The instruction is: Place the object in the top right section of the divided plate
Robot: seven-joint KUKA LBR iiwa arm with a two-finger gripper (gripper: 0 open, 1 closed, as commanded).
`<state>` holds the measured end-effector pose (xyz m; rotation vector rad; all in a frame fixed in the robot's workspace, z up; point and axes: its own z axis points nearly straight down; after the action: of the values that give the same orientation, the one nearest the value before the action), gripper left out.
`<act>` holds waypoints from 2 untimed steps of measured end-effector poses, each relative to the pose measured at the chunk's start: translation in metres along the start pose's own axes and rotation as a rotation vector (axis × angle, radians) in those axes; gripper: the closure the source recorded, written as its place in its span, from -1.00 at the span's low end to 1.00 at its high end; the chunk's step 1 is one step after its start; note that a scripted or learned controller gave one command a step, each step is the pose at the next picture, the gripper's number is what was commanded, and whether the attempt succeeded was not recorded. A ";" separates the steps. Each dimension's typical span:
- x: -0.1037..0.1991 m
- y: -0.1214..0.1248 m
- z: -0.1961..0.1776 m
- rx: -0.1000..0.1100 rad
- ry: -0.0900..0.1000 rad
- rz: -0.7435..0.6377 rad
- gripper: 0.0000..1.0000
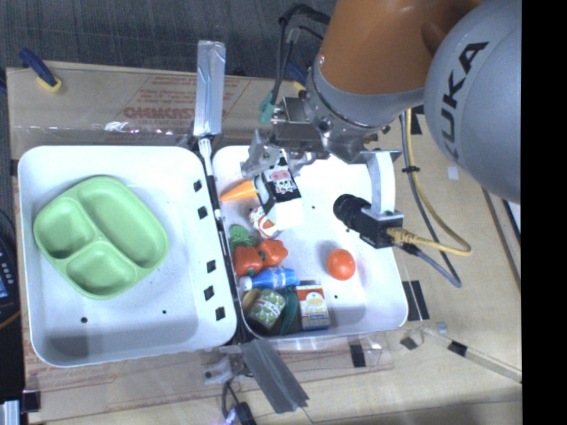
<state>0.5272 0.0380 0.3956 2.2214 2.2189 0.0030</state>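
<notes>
Camera view: smooth green three-section plate

Legible marking, one item: large black capitals "KUKA" on the grey arm casing, seen partly, running upward at a slant just right of the orange band.

Illegible printing: red lettering on the brown cardboard sheet, left of the orange band, too blurred to read; a printed label on the small carton, far below the band, too small to read.
</notes>
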 end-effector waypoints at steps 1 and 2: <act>0.047 -0.031 0.110 0.009 -0.001 -0.217 1.00; 0.145 0.016 0.077 0.005 0.000 -0.234 1.00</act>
<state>0.5437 0.1834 0.3187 1.9492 2.4657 -0.0036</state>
